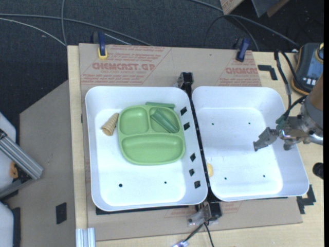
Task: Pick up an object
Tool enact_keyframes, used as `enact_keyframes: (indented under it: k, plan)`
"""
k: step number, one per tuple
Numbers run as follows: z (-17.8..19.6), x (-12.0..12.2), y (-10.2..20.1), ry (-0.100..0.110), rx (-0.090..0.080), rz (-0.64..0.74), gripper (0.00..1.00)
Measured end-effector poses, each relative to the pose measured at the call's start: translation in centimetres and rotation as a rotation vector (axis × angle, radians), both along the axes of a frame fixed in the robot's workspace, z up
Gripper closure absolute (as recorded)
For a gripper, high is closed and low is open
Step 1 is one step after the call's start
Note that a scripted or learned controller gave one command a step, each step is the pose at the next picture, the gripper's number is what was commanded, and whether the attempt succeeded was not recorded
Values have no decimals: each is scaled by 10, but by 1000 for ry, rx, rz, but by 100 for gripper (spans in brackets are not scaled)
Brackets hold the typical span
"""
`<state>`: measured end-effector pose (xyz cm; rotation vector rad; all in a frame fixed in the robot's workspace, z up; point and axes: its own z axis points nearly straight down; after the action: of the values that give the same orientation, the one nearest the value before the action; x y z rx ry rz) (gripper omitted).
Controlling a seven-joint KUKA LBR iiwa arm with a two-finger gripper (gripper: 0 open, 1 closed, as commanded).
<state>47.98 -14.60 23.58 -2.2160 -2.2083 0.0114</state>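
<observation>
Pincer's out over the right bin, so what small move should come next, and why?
Probably swing left across the divider toward the left bin. The pincer hangs over the right bin, while the green divided plate and the ice-cream cone beside it both lie in the left one.

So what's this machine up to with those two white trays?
A robot arm reaches in from the right, its gripper hanging over the right bin with nothing between its fingers. The things it could pick up lie in the left bin: a green divided plate, a darker green piece resting on the plate, and a small tan cone beside it. Nothing has been picked up yet.
</observation>
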Motion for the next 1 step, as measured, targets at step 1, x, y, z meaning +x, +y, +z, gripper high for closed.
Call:
enact_keyframes:
  k: [1]
  plan:
    - [6,3,0,-13,-3,4,0]
